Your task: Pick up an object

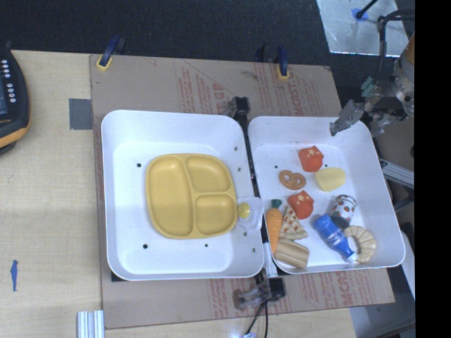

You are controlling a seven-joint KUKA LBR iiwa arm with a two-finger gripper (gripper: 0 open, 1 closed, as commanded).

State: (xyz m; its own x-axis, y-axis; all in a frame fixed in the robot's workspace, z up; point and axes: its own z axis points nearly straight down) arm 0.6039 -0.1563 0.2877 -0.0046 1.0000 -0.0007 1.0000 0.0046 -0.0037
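One yellow plate (192, 194) — roughly ten toys (311, 158) right bin (378, 182).

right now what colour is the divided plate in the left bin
Yellow: the divided plate shows clearly in the camera view, lying in the left bin.
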